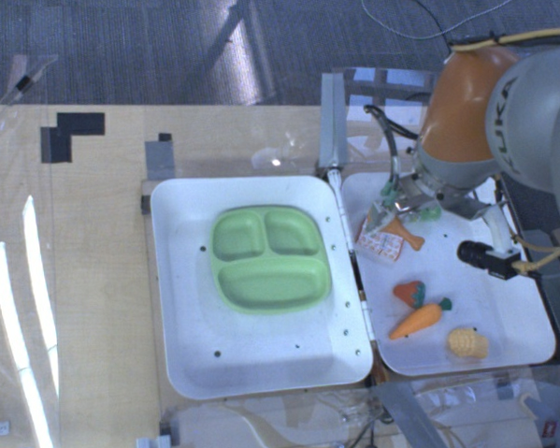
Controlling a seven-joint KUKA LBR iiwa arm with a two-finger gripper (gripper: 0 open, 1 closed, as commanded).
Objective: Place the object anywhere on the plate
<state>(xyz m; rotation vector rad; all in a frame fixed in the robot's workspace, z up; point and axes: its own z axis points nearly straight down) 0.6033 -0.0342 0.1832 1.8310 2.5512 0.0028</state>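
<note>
Overhead, the claw (398,201) hangs low over the right bin (530,341), right at a red-and-white packet (381,242); whether it grips cannot be told. Left bin (176,299) holds the green plate (268,259).

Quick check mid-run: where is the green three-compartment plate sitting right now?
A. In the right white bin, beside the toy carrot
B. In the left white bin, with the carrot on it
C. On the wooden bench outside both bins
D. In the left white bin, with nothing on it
D. The green three-compartment plate lies bare in the left white bin, while the orange toy carrot rests in the right white bin.
</note>
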